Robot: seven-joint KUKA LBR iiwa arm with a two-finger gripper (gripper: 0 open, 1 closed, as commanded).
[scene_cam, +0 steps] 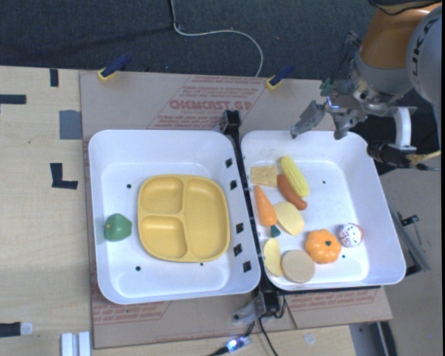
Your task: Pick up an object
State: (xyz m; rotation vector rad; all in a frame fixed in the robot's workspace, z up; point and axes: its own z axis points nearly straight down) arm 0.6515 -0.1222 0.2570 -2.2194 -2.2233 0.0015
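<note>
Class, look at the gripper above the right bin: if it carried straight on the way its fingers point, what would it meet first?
Probably the right bin itself: the gripper, fingers spread, hangs over its bare back rim. Depth is unclear from above.

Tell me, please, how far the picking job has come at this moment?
Nothing looks picked yet. The open gripper hangs above the right bin's far rim with nothing between its fingers. The corn, carrot and pumpkin lie in that bin. Descending, grasping and lifting remain.
</note>
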